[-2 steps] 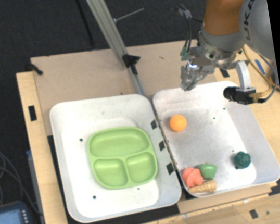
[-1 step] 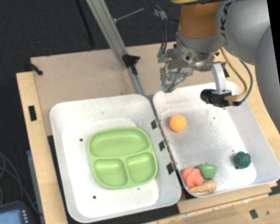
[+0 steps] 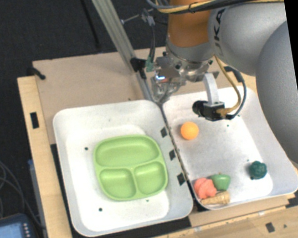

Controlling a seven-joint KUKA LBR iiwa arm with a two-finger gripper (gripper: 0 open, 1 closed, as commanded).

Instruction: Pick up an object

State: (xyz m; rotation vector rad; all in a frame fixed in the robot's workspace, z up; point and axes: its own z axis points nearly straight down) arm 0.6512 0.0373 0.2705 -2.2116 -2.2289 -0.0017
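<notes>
Nothing's being lifted yet: the claw [image 3: 167, 87] is being held above the orange ball [image 3: 189, 130], grip can't be told.

Grey arm [image 3: 261, 30] from the right, orange-banded wrist [image 3: 192, 2] angled down, pincer [image 3: 162, 88] low at centre.

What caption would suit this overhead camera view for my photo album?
A grey arm's gripper hangs over two white bins: a green divided plate in one, an orange ball and small toys in the other.
</notes>
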